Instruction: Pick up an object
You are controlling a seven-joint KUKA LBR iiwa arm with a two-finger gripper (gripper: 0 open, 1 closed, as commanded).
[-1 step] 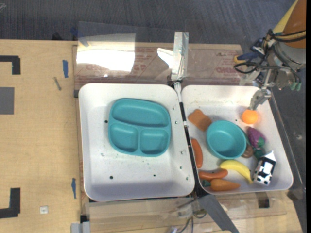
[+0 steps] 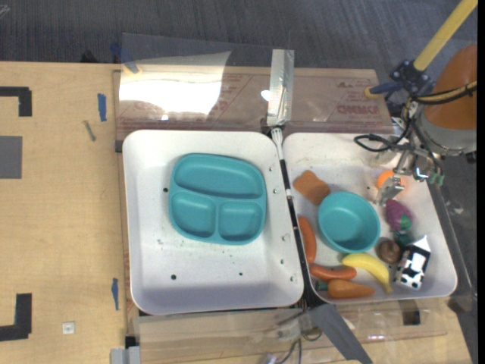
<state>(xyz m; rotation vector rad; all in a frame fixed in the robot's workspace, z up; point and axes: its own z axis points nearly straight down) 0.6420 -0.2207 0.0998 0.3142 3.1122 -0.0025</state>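
My gripper [image 2: 394,182] hangs over the far right part of the right bin [image 2: 333,146], reaching in from the right. Directly beneath it lies a small orange object [image 2: 384,179], partly covered by the gripper. A purple toy [image 2: 398,214] sits just in front of it. To the left stands a teal bowl [image 2: 347,220]. Behind the bowl lies a brown-orange piece [image 2: 311,185]. Along the bin's front lie a yellow banana [image 2: 368,267], orange carrot-like sticks [image 2: 333,273], a brown ball [image 2: 389,250] and a black-and-white toy [image 2: 414,268].
The left bin [image 2: 144,226] holds a teal divided plate [image 2: 217,197]. A metal divider [image 2: 280,89] and a clear plastic sheet [image 2: 178,82] stand behind the bins. Cables [image 2: 379,139] trail from the wrist over the right bin's far edge.
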